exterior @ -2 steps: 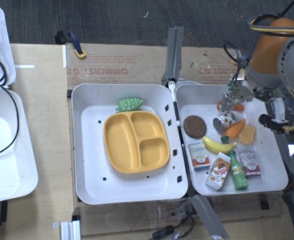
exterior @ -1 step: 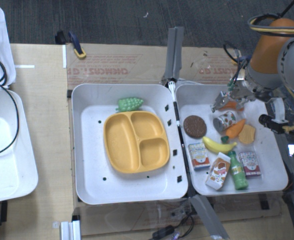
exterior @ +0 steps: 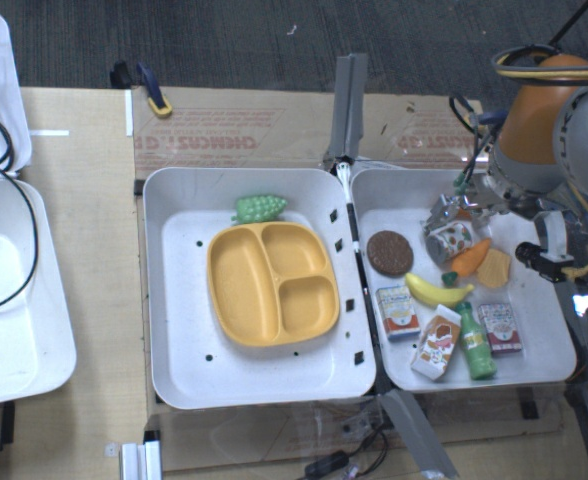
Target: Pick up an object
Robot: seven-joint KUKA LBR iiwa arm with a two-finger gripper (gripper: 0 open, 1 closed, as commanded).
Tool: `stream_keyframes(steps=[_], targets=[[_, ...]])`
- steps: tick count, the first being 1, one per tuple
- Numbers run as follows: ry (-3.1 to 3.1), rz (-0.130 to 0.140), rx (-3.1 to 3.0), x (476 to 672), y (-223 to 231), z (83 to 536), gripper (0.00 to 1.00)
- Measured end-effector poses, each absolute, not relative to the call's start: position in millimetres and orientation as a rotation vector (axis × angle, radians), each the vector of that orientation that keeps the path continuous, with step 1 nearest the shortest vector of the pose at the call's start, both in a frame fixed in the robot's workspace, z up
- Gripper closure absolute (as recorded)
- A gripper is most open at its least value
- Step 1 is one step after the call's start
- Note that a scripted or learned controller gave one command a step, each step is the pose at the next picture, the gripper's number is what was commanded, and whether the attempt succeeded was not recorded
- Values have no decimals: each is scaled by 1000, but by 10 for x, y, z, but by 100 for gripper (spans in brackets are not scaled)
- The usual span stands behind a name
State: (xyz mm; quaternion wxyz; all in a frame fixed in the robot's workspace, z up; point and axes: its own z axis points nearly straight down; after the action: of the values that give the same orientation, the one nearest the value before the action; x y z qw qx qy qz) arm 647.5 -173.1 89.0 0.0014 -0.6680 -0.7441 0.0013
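pincer [exterior: 452, 218]: low in the right bin's upper middle, can't tell its grip
carrot [exterior: 470, 257]: just below it
yellow tray [exterior: 272, 282]: left bin

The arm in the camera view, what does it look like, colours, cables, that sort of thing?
The arm is grey, rounded and thick, with a wide orange band above the wrist. A yellow-edged dark cable loops around its top, and thinner black cables trail off it. Its gripper is a small metallic silver assembly with dark fittings.
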Motion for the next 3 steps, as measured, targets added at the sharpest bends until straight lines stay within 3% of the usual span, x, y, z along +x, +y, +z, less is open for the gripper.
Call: stream_keyframes(steps=[1, 2, 3], targets=[[-2334, 5, -2097, 6480, -1731, 960, 100], [-2334, 5, -2097, 6479, -1732, 959, 0], [-2333, 7, -2096, 6482, -1734, 1024, 100]])
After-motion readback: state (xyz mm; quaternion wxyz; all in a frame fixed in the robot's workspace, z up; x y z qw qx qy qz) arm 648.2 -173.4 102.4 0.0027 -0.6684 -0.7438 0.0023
